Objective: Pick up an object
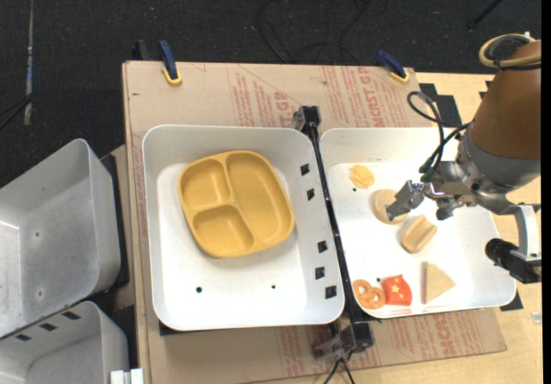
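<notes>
In the right bin [482, 288] lie several toy food pieces: a small yellow piece [362, 176], a round tan piece [381, 207], a tan bread-like piece [417, 236], a tan wedge [436, 281], a red block [396, 289] and an orange ring-shaped piece [369, 293]. My gripper [422, 206] hangs over the middle of this bin, just above the bread-like piece and to the right of the round tan piece. Its fingers stand apart, one [401, 202] beside the round piece. Nothing sits between them.
The left bin [164, 288] holds a yellow divided plate [234, 202]. A black divider [325, 219] runs between the bins. Grey containers [47, 236] stand off the bench at the left. Cables trail from the arm's wrist [439, 137].
</notes>
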